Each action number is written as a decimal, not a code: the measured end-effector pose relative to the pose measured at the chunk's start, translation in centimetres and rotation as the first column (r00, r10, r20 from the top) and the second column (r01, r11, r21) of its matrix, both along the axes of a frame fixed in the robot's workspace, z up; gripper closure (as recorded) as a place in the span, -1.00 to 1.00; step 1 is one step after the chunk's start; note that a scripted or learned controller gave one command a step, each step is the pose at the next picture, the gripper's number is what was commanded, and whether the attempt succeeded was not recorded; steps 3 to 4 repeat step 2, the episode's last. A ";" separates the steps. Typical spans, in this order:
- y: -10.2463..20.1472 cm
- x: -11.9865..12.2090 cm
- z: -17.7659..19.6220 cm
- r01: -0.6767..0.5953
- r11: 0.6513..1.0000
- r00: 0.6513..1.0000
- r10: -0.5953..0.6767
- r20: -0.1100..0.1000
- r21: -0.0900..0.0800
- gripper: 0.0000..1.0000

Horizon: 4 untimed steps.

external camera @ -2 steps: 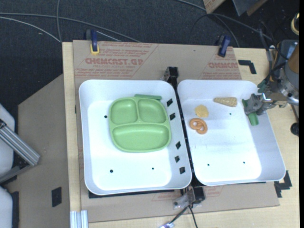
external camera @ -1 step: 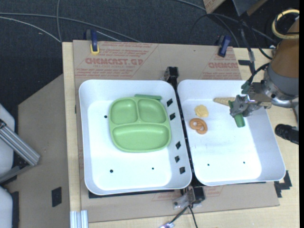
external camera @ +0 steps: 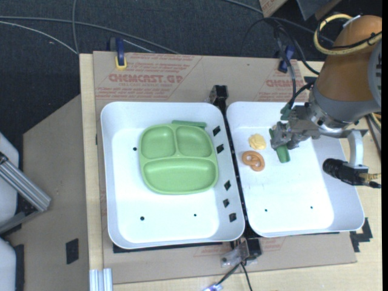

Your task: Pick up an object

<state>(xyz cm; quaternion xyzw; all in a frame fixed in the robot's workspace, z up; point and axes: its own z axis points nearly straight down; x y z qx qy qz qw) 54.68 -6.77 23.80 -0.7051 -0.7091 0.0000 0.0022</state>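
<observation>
A cardboard-topped bench (external camera: 151, 71) is seen from above at a slant, with two shallow white bins set side by side on it, their inner rims touching. In the left bin (external camera: 121, 180), a pale green plate (external camera: 179, 159) divided into three compartments lies flat, towards the far half of the bin. A thin darker green edge (external camera: 189, 124) is seen peeking out at the plate's far side; what it belongs to cannot be made out.

The right bin (external camera: 303, 205) is entered from the right by the grey arm (external camera: 348, 65) with its orange band. The gripper (external camera: 282, 145) is placed over the far middle of this bin. A small green piece (external camera: 282, 156), short and roughly cylindrical, is seen directly at the gripper's tip and possibly touching it. Whether the jaws are open or closed, and whether the green piece is gripped, cannot be told from this angle.

Just to the left of the gripper, a small yellow lump (external camera: 257, 141) rests on the bin floor. An orange pretzel-shaped item (external camera: 254, 160) lies just beside it, on the near side. Both are apart from the gripper.
</observation>
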 end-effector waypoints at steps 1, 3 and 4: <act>5.7 -0.6 0.1 -0.002 1.000 1.000 0.002 0.001 0.001 1.00; 11.1 -1.1 -0.2 -0.001 1.000 1.000 0.001 0.000 0.000 1.00; 11.1 -1.1 -0.2 -0.001 1.000 1.000 0.001 0.000 0.000 1.00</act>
